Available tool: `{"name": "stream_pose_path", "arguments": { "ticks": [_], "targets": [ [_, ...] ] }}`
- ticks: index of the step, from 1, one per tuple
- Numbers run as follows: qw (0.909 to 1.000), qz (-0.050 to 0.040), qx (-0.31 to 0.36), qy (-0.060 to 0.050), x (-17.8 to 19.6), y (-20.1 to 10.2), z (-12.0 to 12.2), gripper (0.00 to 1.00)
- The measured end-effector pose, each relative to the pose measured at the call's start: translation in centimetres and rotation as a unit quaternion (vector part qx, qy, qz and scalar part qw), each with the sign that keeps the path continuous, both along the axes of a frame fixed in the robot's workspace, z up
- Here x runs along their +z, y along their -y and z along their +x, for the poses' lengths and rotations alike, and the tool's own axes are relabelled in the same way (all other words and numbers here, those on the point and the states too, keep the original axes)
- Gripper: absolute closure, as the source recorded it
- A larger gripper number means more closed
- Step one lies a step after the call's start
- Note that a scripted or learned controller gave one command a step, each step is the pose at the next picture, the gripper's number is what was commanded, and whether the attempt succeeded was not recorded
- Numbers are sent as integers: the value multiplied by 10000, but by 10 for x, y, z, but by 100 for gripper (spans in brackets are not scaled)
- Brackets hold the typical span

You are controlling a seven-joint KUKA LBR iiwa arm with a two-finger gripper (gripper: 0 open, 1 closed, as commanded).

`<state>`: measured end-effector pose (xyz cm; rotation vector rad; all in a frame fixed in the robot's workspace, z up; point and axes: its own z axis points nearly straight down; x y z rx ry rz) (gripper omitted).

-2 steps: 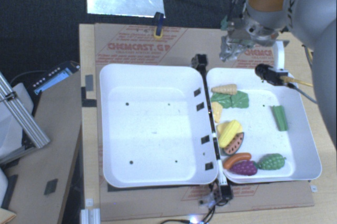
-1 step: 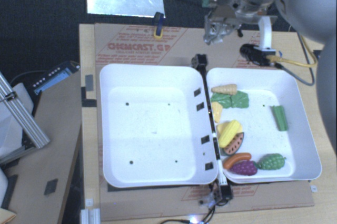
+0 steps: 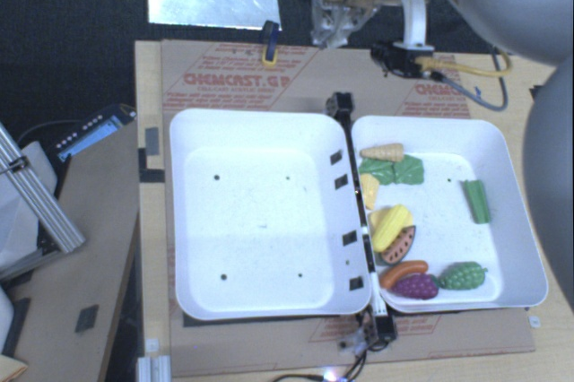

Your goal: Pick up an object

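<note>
My gripper (image 3: 334, 23) hangs high above the back edge of the bench, behind both bins, with nothing seen between its fingers. The right bin (image 3: 502, 192) holds toy food along its left side: a corn cob (image 3: 382, 152), a green leaf (image 3: 400, 170), a yellow banana-like piece (image 3: 391, 224), a watermelon slice (image 3: 400, 244), a sausage (image 3: 404, 272), purple grapes (image 3: 416, 286) and a green bumpy fruit (image 3: 463, 275). A green stick (image 3: 476, 200) lies apart near the right wall.
The left bin (image 3: 251, 210) stands beside the right one, joined by a black clipped divider (image 3: 352, 192). A yellow clamp (image 3: 269, 48) sits at the cardboard's back edge. Cables (image 3: 448, 71) trail behind the right bin. The arm's grey body fills the upper right.
</note>
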<state>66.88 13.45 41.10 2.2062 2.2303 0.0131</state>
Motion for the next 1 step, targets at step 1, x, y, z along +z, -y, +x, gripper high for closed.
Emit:
{"name": "stream_pose_path", "arguments": {
  "ticks": [1],
  "targets": [
    [10000,-7,-19,-23,24,-27,0,100]
  ]
}}
